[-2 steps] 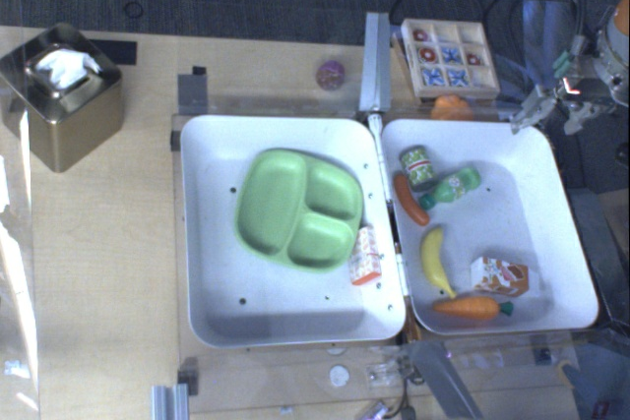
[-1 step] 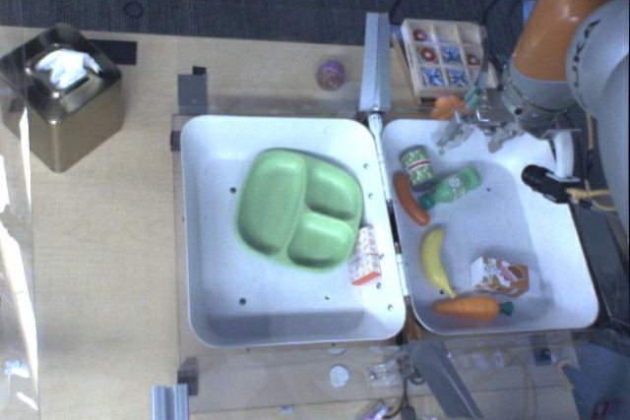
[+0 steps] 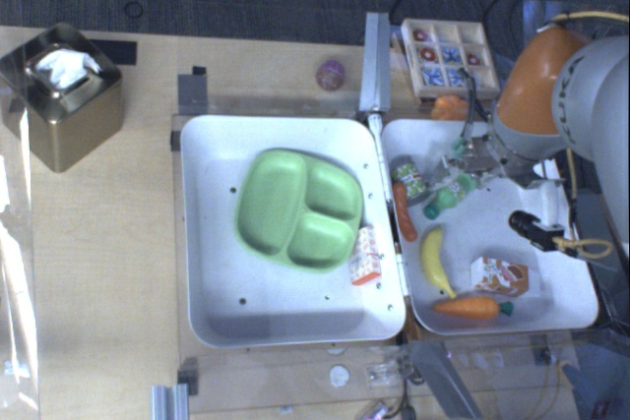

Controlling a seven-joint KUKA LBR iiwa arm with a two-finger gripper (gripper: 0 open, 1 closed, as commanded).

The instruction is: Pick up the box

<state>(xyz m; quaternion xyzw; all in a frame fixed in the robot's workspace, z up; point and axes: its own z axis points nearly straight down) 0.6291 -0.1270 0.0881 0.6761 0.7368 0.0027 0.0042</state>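
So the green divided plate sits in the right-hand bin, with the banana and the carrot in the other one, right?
Not quite. In the camera view the green divided plate sits in the left-hand bin; the banana and the carrot do lie in the other one, the right-hand bin.

no legible text, labels or numbers

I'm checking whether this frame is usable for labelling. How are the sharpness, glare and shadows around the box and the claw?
Camera view: softly blurred overall; the box print is unreadable. The white left bin is bright with mild glare, and the green plate casts a soft shadow. The claw is smeared among clutter, so its outline is unclear.
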